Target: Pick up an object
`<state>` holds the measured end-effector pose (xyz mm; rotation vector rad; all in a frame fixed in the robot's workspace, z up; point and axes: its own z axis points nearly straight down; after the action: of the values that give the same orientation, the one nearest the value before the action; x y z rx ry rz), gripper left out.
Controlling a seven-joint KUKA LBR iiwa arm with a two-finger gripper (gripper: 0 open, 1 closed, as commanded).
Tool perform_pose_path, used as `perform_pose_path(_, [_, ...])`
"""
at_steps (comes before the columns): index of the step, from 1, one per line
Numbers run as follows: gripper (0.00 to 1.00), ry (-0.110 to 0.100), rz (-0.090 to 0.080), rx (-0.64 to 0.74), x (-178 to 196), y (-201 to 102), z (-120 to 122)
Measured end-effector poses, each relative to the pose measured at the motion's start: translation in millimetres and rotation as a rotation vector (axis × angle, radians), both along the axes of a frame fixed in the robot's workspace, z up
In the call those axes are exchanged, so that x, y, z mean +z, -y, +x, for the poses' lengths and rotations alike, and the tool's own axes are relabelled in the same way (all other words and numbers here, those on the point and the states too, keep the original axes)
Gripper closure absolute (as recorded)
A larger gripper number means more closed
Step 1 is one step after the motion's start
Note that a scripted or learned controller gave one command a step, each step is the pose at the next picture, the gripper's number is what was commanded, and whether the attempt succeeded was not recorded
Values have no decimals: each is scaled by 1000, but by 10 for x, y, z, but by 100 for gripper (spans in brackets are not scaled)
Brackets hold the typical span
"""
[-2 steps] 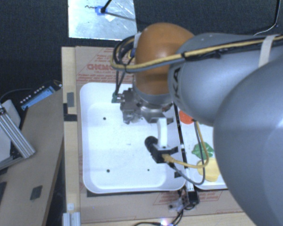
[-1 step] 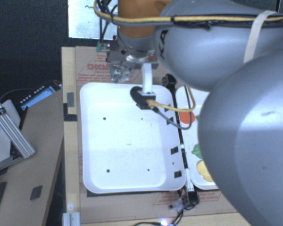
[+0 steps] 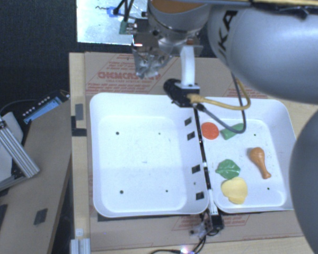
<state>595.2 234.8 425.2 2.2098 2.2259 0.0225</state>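
Above the far edge of the left bin [image 3: 143,157], the gripper [image 3: 147,67] is hanging over the cardboard beyond the rim, and its tips are blurring too much to tell how they are set. Every candidate is lying in the right bin [image 3: 278,142], so the coming move is turning on one relation: the objects are sitting to the gripper's right in view and nearer the camera, across the divider between the two bins. Nearest of them, the orange disc [image 3: 210,130] is resting close to that divider with a small green piece [image 3: 231,132] touching its right side. Further toward the camera, the green leaf [image 3: 228,168] is lying just above the yellow lump [image 3: 235,190], the two nearly touching. The drumstick [image 3: 259,161] is lying apart from the rest, its long axis running slantwise, fat end away from the camera, thin end pointing toward the near right corner. Nothing is being carried between the tips, as far as the blur allows judging, so the pick is not yet begun.
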Motion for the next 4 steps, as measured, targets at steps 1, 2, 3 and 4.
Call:
perform_pose_path(1, [100, -5, -5, -1, 416, 9, 471])
perform_pose_path(2, [100, -10, -6, 0, 593, 4, 409])
perform_pose_path(3, [100, -10, -6, -1, 758, 36, 406])
perform_pose_path(4, [100, -10, -5, -7, 917, 245, 296])
